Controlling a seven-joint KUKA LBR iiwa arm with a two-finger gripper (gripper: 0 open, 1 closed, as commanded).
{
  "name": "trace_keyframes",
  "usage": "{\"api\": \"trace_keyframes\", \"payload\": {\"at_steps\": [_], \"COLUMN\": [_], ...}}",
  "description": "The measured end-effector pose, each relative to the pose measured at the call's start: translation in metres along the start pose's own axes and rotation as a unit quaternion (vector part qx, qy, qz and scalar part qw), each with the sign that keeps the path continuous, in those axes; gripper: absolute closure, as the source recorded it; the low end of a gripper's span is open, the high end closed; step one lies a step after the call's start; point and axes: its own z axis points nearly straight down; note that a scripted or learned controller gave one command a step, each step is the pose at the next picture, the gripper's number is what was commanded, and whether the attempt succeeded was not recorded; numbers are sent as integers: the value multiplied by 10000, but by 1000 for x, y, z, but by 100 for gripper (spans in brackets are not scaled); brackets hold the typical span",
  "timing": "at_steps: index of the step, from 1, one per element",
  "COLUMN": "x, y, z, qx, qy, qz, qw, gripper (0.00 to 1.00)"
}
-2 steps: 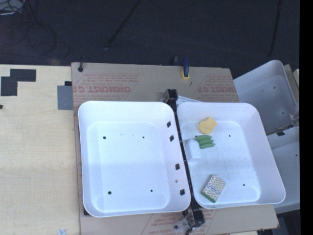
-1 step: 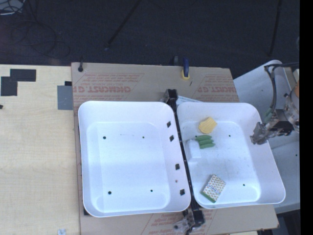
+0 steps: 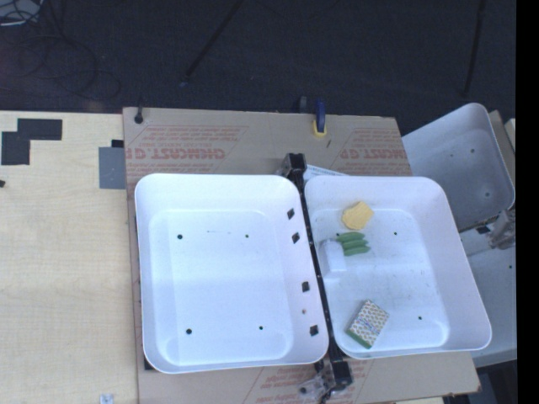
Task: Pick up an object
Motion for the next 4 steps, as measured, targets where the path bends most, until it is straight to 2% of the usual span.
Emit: {"api": "trace_keyframes", "payload": {"at_steps": [1, 2, 3, 4], "x": [70, 46, 6, 64], "y": [13, 18, 39, 45], "z": [124, 28, -96, 53], "qx": [84, -18, -49, 103], "qy": [51, 1, -19, 51], "qz": [-50, -20, -26, -45], "qw": [9999, 10000, 10000, 9999], "gripper": [100, 100, 100, 100]}}
